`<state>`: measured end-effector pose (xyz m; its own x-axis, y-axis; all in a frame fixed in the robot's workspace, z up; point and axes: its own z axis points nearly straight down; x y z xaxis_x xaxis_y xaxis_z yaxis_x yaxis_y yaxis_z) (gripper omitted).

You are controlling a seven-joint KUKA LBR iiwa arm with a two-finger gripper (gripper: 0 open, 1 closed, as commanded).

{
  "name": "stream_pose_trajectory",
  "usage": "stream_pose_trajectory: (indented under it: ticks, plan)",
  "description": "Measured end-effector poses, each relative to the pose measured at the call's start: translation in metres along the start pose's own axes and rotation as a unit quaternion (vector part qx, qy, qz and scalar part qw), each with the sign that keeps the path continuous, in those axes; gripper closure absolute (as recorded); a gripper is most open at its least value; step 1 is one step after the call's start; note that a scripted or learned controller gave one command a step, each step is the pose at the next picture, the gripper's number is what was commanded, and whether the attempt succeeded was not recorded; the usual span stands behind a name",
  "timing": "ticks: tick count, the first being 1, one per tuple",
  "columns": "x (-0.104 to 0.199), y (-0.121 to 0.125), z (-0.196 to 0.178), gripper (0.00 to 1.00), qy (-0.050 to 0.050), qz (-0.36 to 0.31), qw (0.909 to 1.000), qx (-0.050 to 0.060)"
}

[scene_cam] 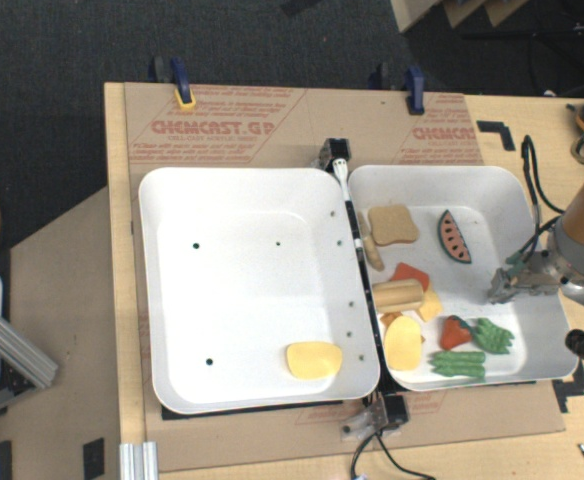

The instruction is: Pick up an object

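Reaching in over the right rim of the right bin (pixel 492 183), the gripper (pixel 502 286) hung low above bare bin floor, nothing visible between its fingers; how far apart they stood I could not tell, too small and dark. No object was held.

Candidate objects sat in the right bin: watermelon slice (pixel 454 236) toward the far side, just left of the gripper's line; bread slice (pixel 393 225) near the far-left corner; red piece (pixel 410 275) and hot-dog bun (pixel 397 294) by the left wall; yellow round piece (pixel 404 345) at the near-left corner; strawberry-like red item (pixel 455 333), leafy green (pixel 493 334) and green bean pod (pixel 459 365) along the near edge. The nearest targets looked like the leafy green and the watermelon slice.

To do this step well, my judgement: center over one item, keep clear of the bin wall, align the fingers across the item's narrow side, descend fully before closing. The near-edge greens touch each other, so a double grab or slip was a risk; the watermelon slice lay isolated and seemed the cleaner pick.

Counts: two white bins, one arm. The left bin (pixel 232 183) held one yellow piece (pixel 313 360) near its near-right corner. The right bin held about eight items, possibly more hidden in the left-wall cluster.
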<state>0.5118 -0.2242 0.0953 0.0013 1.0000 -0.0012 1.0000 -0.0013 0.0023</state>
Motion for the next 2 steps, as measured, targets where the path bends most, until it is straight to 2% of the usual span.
stream_pose_trajectory:
  ticks: [1, 2]
  plan:
    - [0.0, 0.007, 0.011, 1.0, 0.0, -0.001, 1.0, 0.0]
    - [0.0, 0.008, 0.0, 1.0, -0.001, 0.0, 1.0, -0.001]
